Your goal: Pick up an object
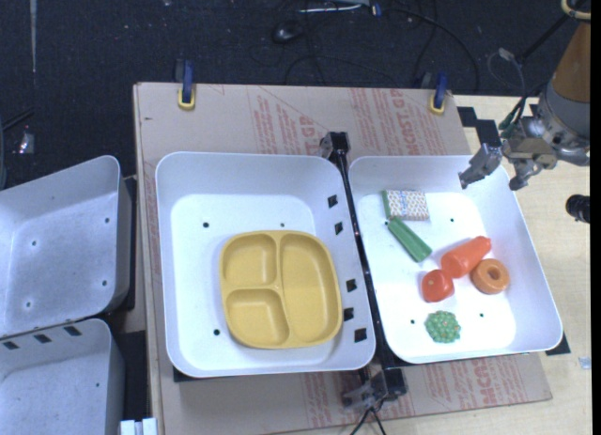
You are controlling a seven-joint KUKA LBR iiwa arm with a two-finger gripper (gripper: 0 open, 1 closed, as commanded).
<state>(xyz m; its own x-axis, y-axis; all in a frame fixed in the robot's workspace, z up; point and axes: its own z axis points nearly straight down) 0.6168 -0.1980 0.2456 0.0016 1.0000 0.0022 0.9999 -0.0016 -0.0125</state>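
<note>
A yellow three-compartment plastic tray (280, 288) is seen in the left shallow white bin (188, 179). The small toy foods, an orange carrot-like piece (467, 256) among them, lie unpicked in the right white bin (535, 273). The two-finger gripper (500, 168) is held open and empty over that bin's far right corner, so the grasp is judged not yet begun.

Even overhead light is flooding the frame; the white bins (254, 175) are glaring slightly, and edges are looking soft.

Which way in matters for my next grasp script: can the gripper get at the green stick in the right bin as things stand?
Probably yes. The gripper, fingers apart, hangs over the right bin's far rim. The green stick lies flat on the floor, bare from above. The speckled block sits close by its far end.
</note>
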